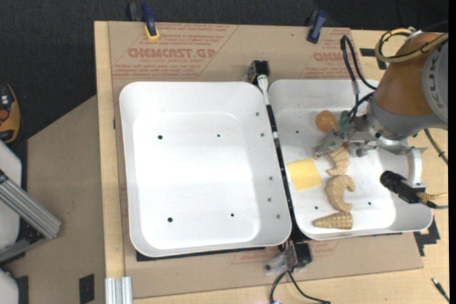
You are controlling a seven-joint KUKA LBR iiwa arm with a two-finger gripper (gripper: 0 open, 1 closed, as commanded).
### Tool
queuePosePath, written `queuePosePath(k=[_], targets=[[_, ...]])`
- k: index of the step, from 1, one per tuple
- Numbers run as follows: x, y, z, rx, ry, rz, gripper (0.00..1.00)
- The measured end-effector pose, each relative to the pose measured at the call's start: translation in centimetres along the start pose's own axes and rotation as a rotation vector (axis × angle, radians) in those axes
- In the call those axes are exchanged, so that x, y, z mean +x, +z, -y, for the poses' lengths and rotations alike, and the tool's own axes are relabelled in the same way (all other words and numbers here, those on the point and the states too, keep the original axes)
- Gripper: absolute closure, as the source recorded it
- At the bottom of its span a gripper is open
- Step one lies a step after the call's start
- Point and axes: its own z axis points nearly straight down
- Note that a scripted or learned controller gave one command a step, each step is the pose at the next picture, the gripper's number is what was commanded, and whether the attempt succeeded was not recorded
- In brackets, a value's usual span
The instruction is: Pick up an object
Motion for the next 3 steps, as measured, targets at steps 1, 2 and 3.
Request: queuePosePath(k=[1,2,3], targets=[[0.1,-1.8,-0.3,-0.012,-0.002,0.003,1.0],[9.5,-9.9,-3.2,-0.02,-0.014,0.002,1.0],[16.9,-16.3,-8.4,-0.022,-0.014,0.001,1.0]])
